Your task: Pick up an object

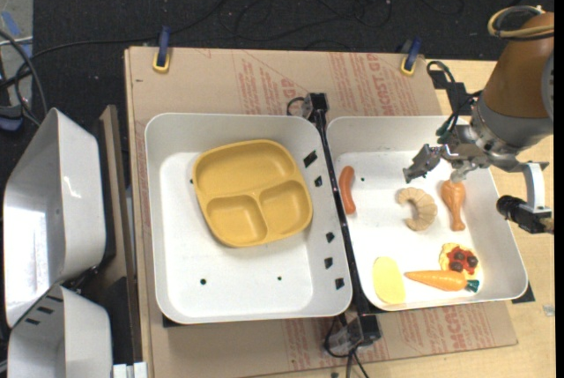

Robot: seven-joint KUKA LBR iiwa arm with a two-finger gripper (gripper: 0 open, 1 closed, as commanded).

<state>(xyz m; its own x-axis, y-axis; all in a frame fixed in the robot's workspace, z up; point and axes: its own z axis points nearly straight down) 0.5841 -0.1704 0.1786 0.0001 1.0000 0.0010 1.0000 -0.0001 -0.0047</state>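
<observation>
- hot dog (347, 190): upright along right bin's left wall
- croissant (418, 207): mid-bin
- drumstick (454, 202): beside croissant
- carrot (437, 280), yellow slice (388, 280), pizza piece (459, 258): front edge

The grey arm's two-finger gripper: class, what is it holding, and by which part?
Nothing is visibly held. The gripper hangs just above the orange plastic chicken drumstick in the right white bin.
</observation>
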